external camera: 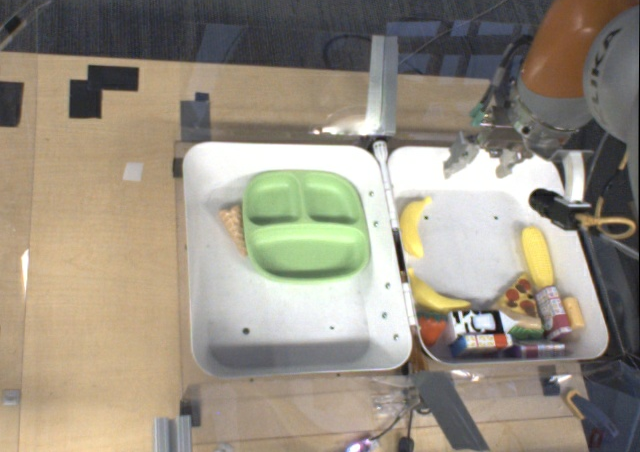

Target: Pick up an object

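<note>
- The light on my bench is bright and even, coming from overhead, with colours a little washed out.
- The two white bins (pixel 300 360) run close to overexposed, their floors pale and nearly featureless.
- A soft grey shadow lies along the lower inside wall of the bin in the frame's centre, and a fainter one rings the green divided plate (pixel 303 223).
- Glare streaks the clear sheet over the wood at the left edge of the frame.
- The picture is soft and low in detail; labels at lower right are unreadable.
</note>
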`<state>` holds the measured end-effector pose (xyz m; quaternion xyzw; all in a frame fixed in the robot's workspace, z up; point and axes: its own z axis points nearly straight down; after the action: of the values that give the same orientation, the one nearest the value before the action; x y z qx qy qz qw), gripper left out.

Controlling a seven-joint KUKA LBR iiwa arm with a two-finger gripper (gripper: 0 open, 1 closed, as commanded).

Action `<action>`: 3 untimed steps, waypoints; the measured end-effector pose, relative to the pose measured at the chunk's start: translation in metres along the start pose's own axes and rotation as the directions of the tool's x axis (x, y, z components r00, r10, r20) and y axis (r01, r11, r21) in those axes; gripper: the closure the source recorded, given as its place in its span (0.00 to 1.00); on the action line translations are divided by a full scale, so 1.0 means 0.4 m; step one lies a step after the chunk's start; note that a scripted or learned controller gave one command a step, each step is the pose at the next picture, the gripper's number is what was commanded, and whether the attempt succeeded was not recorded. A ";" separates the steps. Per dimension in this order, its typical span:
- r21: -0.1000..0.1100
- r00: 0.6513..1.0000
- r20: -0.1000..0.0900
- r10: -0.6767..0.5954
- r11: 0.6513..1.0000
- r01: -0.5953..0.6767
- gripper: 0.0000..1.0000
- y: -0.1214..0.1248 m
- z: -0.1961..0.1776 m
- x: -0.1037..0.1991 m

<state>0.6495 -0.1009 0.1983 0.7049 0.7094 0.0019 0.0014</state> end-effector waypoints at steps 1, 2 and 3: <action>-0.007 1.000 -0.001 -0.005 1.000 0.005 1.00 0.005 -0.031 0.004; -0.003 0.946 0.001 0.325 0.946 -0.325 1.00 0.052 -0.345 0.011; 0.001 0.992 0.000 0.124 0.992 -0.124 1.00 -0.061 -0.101 0.073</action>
<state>0.6247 -0.0717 0.2388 0.7475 0.6642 0.0013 0.0009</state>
